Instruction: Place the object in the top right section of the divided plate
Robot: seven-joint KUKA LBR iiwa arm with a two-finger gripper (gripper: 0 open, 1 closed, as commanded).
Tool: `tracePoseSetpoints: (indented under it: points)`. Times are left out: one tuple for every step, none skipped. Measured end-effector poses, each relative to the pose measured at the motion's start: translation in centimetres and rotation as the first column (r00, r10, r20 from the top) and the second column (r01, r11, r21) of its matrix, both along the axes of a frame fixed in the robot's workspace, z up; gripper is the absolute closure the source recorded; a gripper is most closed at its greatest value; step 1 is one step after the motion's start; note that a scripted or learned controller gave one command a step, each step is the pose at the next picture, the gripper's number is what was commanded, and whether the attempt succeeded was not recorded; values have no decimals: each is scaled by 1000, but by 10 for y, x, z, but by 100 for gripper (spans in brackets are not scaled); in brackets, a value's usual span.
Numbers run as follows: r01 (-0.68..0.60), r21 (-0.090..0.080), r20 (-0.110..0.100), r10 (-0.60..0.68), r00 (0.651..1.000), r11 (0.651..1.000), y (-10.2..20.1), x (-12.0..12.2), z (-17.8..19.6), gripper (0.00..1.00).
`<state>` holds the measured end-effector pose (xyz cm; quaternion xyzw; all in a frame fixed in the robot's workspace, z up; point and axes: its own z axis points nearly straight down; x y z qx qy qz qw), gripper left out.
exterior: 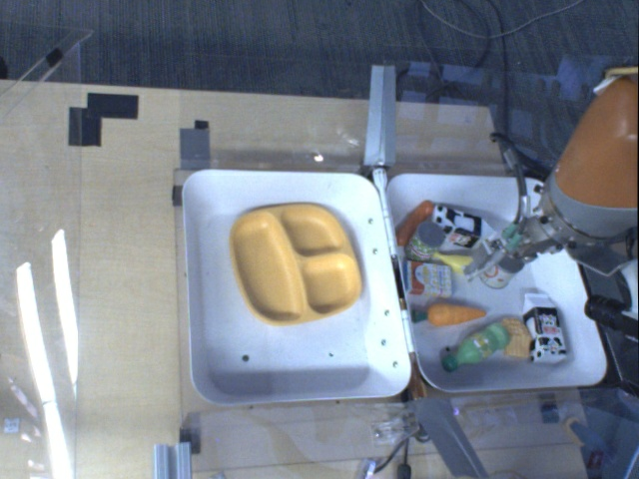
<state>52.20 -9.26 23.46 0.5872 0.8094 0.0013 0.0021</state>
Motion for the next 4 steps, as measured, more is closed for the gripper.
tracePoseSetpoints:
  points:
    - [66,0,-2,-66,998,998,41,-18,-22,100]
    - [-21,1,-4,21,1000,1000,127,-4,-51,100]
    - [17,1,-3,-17,1000,1000,190,38,-51,100]
    - [16,1,-2,-16,1000,1000,190,38,-51,0]
